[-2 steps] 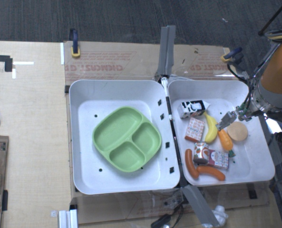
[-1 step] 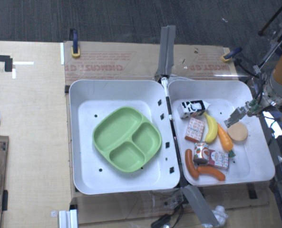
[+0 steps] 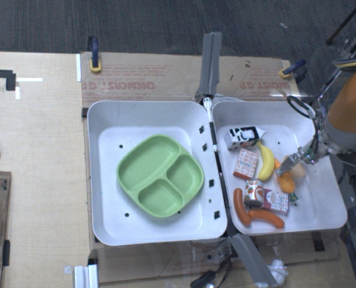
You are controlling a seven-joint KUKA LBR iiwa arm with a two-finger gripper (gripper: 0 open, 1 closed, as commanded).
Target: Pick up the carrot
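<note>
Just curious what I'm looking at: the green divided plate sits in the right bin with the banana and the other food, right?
Not quite. The camera view shows the green divided plate in the left bin; the banana and the other food lie in the right bin.

From my remote station: a dark grey carpeted floor (image 3: 165,11) fills the far side. The pale wood tabletop (image 3: 33,149) carries a brown cardboard sheet (image 3: 165,80) held by yellow-and-blue clamps (image 3: 94,56). Lighting is even and diffuse, with soft shadows.
</note>
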